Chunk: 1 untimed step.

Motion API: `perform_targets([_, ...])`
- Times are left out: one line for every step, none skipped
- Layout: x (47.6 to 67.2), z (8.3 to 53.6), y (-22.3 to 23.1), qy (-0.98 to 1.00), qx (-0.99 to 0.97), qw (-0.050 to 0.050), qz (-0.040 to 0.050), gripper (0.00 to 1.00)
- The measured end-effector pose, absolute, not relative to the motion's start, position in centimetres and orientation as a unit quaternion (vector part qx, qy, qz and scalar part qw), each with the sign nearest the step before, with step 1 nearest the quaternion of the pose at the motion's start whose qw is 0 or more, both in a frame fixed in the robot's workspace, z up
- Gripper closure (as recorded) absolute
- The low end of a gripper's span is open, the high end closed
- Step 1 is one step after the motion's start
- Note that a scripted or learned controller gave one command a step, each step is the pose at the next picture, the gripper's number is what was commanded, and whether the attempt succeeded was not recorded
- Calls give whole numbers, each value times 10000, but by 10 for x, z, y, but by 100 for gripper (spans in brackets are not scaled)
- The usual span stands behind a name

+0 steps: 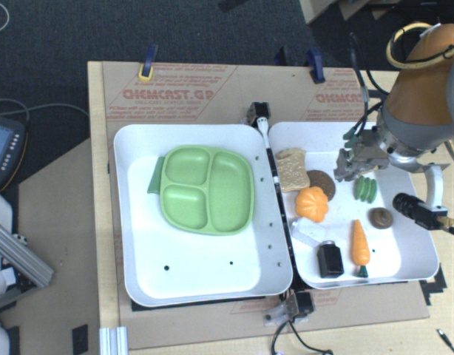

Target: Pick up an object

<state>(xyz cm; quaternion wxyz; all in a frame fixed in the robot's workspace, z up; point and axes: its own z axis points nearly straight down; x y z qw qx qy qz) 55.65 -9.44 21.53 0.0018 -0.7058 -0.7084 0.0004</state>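
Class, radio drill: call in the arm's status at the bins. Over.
Gripper over right bin, above the brown disc and green pods. Nothing seen held. Orange pumpkin and carrot lie near. Green tray in left bin.

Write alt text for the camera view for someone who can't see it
A grey robot arm's gripper hangs over the right white bin, which holds an orange pumpkin toy, an orange plastic carrot, a tan bread slice, a green pod, a brown disc and a small black box. The left white bin holds a light green divided plate.
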Motion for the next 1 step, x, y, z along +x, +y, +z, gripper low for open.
perform_targets([556, 236, -91, -7077, -7065, -21, -15, 100])
